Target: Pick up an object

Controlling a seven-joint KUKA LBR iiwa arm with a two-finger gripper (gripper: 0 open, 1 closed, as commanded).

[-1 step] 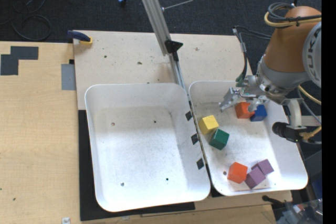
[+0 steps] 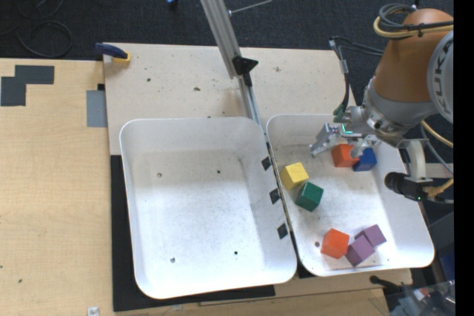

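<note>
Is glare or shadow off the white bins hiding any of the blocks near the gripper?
Camera view: lighting is even, no blown-out glare on the right bin; the yellow block and green block read crisply with soft shadows; the gripper partly overlaps the orange block and blue block, slightly soft there.

Gripper (image 2: 342,140) low in the right bin (image 2: 415,251) — beside an orange block (image 2: 341,155).

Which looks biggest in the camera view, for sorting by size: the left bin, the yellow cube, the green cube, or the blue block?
1. Left bin, by far.
2. Yellow cube and green cube: alike, no ranking.
3. Blue block: looks smallest, but the arm partly hides it, so unsure.
</note>
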